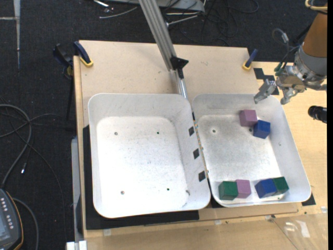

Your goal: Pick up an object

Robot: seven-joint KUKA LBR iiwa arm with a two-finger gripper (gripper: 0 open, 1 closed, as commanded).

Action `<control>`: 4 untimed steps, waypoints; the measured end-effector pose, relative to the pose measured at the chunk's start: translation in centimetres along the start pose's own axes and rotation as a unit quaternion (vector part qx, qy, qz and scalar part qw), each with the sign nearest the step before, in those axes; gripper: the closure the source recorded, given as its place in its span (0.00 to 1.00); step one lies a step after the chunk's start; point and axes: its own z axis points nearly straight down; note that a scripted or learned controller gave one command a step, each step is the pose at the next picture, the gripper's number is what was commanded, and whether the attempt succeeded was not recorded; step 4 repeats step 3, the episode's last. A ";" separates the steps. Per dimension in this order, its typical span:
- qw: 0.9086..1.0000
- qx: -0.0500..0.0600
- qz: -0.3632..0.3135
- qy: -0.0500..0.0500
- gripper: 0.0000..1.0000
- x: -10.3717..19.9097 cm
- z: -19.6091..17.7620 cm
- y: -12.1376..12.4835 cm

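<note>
The right bin point(291, 155) holds several small blocks. A purple block point(248, 117) and a blue block point(261, 128) lie together near its far side. Along its near edge sit a green block point(228, 189), a purple block point(243, 187), a blue block point(266, 187) and a green block point(281, 184). My gripper point(276, 92) hovers above the far right corner of this bin, fingers spread open with nothing between them. It stands up and to the right of the far purple block, apart from it.
The left bin point(104, 113) sits beside the right one. A slanted metal pole point(158, 30) crosses the back of the bench toward the gap between the bins. Yellow-tipped clamps point(83, 56) hold the bench's far corners. Cables lie on the floor beyond.
</note>
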 end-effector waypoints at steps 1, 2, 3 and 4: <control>1.000 0.006 0.000 0.006 0.00 0.4 12.3 1.7; 1.000 0.005 -0.002 0.005 1.00 0.4 11.2 1.7; 1.000 -0.005 -0.003 0.001 1.00 8.8 -0.7 0.4; 1.000 -0.005 -0.003 0.001 1.00 8.8 -0.7 0.4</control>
